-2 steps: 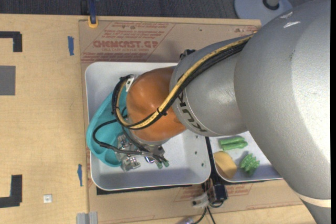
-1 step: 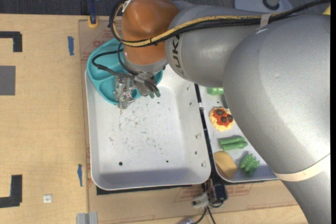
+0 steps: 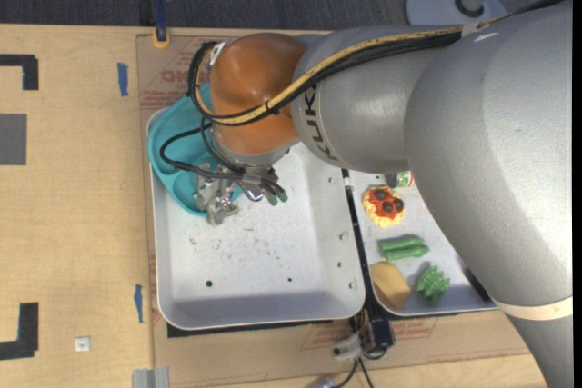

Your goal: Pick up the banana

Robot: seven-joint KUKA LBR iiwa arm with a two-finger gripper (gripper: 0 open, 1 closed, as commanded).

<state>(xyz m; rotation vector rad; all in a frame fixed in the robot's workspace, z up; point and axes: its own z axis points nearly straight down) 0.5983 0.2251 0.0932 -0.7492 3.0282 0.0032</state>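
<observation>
My gripper [image 3: 218, 201] hangs low over the upper left part of the left bin [image 3: 264, 263], under the orange wrist band [image 3: 255, 95]. It is right beside a teal object [image 3: 173, 154] that lies against the bin's left wall, and I cannot tell whether they touch. The big grey arm hides the top of both bins.
The right bin [image 3: 446, 308] holds a small pizza-like toy [image 3: 384, 204], a green pod-shaped piece [image 3: 403, 246], a green leafy piece [image 3: 433, 283] and a tan rounded piece [image 3: 391, 285]. Small dark specks dot the left bin's floor. Black cables [image 3: 182, 166] loop by the wrist.
</observation>
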